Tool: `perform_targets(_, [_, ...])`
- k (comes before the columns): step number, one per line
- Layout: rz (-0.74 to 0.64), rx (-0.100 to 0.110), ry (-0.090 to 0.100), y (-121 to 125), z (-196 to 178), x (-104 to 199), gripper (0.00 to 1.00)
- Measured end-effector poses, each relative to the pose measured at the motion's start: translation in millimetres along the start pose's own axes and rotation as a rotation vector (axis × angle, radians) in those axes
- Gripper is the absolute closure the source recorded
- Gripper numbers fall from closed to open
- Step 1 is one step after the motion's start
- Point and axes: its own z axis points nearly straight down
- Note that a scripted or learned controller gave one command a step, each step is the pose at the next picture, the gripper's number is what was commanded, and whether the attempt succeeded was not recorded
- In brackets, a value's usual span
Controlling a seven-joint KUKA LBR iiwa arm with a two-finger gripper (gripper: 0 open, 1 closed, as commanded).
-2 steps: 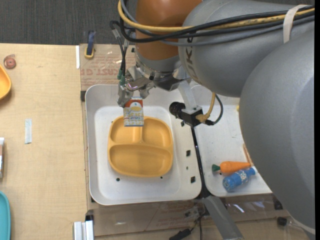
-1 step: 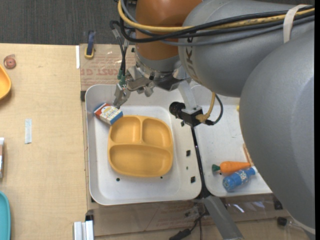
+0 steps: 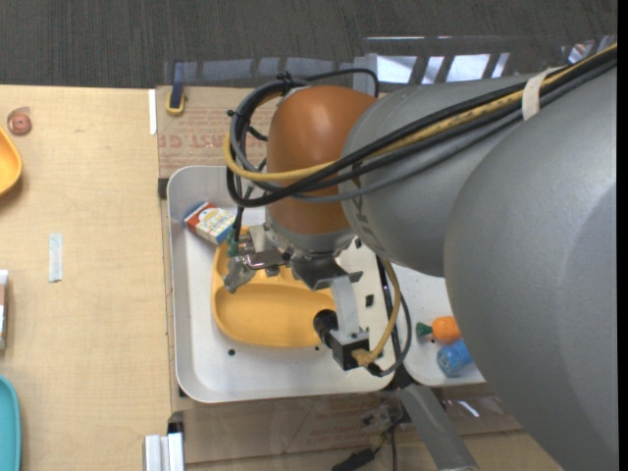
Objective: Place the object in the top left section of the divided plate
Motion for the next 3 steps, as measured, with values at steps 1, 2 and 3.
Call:
perform_targets(1, [-0.275,-0.003,-0.001,84.0,15.1,-19.4,0.0])
perform_targets(2, [-0.295,-0.009,0.001,38.9,88.1,-9.8,0.0])
perform_targets(3, [-0.539,-0.005,-0.001,84.1,-48.0,-48.2,0.0])
